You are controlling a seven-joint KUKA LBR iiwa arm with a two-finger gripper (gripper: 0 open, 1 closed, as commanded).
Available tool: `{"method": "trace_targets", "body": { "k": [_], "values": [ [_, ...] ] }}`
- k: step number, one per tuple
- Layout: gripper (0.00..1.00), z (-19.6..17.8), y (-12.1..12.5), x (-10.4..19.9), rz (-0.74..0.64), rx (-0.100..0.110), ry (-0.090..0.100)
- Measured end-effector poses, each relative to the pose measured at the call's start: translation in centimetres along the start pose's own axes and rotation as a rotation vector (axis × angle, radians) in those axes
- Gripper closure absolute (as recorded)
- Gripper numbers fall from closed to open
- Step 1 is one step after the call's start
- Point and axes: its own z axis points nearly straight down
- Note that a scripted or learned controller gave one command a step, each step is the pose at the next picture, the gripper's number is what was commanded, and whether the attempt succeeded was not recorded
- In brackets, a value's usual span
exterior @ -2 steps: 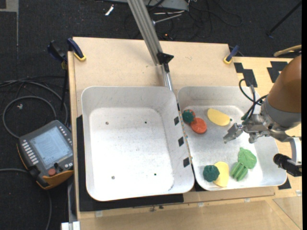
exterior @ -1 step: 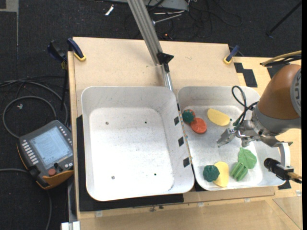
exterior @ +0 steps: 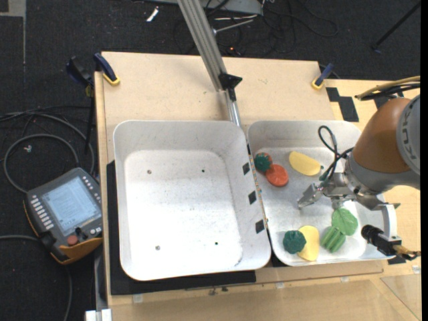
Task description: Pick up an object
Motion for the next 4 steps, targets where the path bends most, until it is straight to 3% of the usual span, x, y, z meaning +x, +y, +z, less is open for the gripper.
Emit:
{"method": "trace_targets", "body": {
  "k": [1,3,4],
  "values": [
    [1.00,-1.1,0.1,0.0,0.000,-0.003,0.000],
    [1.00,-11.9,0.9,0.7,-0.004,-0.007,-0.002],
    [1.00,-16.8,0.1,0.7,-0.004,-0.006,-0.002]
  ]
}}
